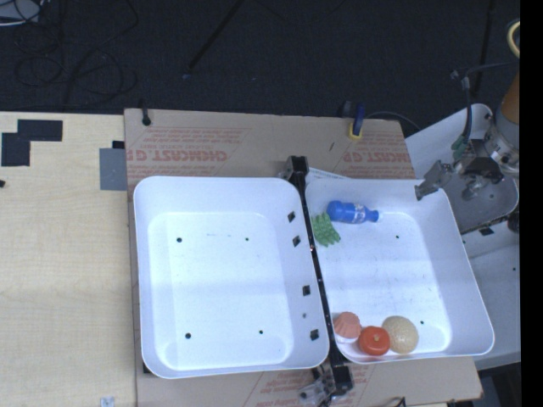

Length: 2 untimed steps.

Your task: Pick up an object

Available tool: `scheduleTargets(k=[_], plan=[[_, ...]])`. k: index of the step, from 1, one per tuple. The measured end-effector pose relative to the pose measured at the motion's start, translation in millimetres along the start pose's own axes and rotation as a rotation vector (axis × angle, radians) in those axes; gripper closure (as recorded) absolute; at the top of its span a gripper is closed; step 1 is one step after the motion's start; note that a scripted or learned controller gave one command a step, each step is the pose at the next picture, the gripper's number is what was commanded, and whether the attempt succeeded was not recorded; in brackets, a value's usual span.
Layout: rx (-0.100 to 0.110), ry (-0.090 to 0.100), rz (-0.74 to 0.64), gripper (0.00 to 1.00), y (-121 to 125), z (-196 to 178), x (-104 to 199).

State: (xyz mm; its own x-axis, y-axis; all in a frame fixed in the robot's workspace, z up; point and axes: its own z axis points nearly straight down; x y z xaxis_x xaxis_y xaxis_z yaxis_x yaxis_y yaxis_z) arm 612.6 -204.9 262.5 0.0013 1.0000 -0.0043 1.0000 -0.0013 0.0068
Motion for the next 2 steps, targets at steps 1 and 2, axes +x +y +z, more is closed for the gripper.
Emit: scheduleTargets(k=[1,2], plan=[[0.015,0.007,-0.003,0.0,10.3,103.8,22.7],[-0.003,0.001,-0.003,0.0,5.8,-54.4,32.6]])
